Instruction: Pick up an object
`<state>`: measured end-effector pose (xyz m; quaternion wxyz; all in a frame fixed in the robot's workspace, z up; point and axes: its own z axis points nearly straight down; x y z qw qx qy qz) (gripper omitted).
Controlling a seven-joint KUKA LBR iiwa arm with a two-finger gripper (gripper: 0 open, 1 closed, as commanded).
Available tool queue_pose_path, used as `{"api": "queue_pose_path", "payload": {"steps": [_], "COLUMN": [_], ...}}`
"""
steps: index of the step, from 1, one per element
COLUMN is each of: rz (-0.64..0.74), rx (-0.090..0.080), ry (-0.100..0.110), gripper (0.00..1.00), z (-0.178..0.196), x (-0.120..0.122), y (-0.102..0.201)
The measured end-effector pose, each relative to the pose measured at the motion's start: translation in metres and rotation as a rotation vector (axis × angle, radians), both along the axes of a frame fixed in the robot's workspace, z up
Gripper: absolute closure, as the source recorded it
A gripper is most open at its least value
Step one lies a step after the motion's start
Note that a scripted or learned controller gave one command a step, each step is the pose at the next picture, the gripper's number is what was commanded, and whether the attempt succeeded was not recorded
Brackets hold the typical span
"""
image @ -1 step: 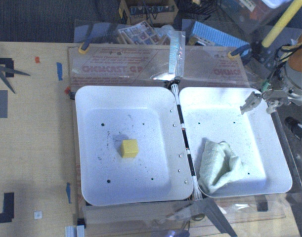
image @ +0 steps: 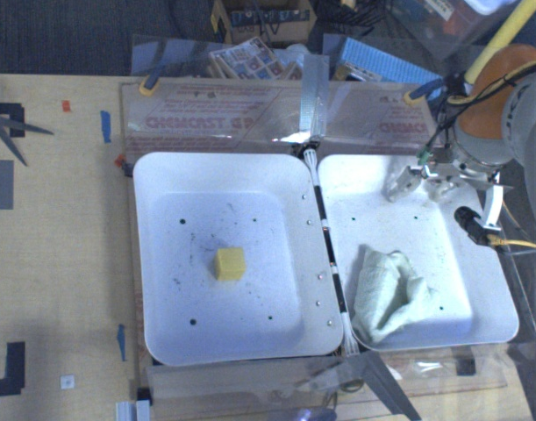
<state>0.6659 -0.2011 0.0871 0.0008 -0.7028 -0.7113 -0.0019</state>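
As seen from above, gripper (image: 418, 182) over right bin's (image: 491, 323) far edge, fingers spread, nothing between them.

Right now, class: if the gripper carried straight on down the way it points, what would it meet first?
Probably the bare floor of the right bin; the gripper hangs near its far edge, apart from the crumpled cloth. Depth is uncertain.
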Motion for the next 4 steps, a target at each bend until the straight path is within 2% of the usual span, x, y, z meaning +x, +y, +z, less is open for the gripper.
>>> {"api": "queue_pose_path", "payload": {"steps": [1,2,3,4], "rz": [0.003,-0.275,-0.666,-0.740], "rx": [-0.006,-0.005,-0.003,-0.004], "ry": [-0.005,0.000,0.005,0.003], "gripper": [1.00,1.00,1.00,1.00], "z": [0.012,0.102,0.012,0.117], "x": [0.002,-0.029,-0.118,-0.093], "y": [0.000,0.045,0.038,0.027]}}
